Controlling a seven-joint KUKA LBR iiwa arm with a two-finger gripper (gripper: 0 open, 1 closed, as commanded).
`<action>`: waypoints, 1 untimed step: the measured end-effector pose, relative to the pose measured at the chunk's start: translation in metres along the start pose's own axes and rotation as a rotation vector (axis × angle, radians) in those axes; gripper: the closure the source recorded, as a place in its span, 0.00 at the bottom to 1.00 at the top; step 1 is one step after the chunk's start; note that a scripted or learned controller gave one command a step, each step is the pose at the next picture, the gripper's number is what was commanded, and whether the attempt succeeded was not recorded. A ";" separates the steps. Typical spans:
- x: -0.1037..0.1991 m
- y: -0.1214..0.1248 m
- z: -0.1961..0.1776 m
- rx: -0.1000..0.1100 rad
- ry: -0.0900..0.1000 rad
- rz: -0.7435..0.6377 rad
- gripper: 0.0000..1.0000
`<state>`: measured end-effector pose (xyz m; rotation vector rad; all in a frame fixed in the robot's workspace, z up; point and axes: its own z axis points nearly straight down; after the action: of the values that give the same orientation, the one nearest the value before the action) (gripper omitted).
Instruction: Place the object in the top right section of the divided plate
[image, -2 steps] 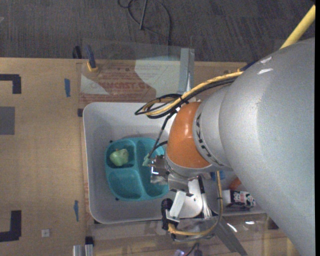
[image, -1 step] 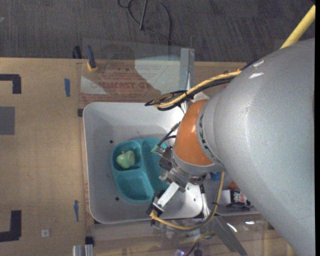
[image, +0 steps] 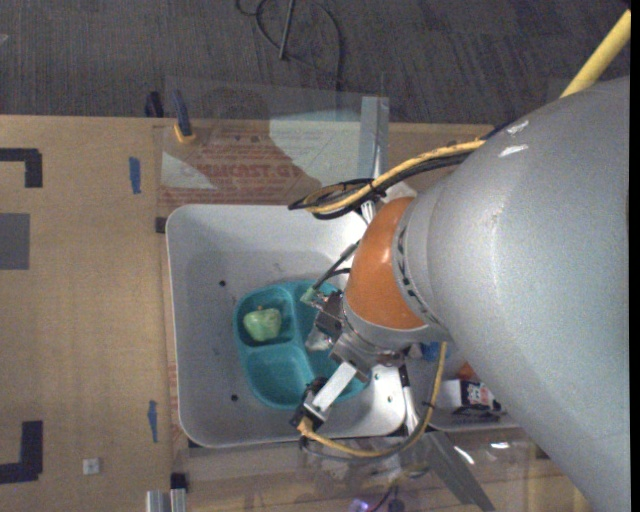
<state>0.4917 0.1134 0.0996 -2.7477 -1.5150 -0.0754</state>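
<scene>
Green object (image: 264, 322) sits in teal divided plate (image: 285, 385) (upper-left section); end effector (image: 322, 318) grip state unclear.

Tan bench (image: 80, 330) with white bin (image: 195, 260), black marks (image: 25, 165), blue tape strips (image: 134, 175)

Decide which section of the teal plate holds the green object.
The upper section of the plate, on the view's left: the green object lies in it. The lower section shows only bare teal floor.

plate (image: 262, 375): teal
object (image: 264, 322): pale green
bin (image: 200, 300): white
worktop (image: 80, 330): tan, blue tape marks
arm (image: 530, 270): grey, orange band
</scene>
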 end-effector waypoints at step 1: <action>0.067 -0.031 -0.086 0.024 -0.045 -0.043 0.00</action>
<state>0.4978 0.1839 0.1873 -2.7173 -1.5745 0.0040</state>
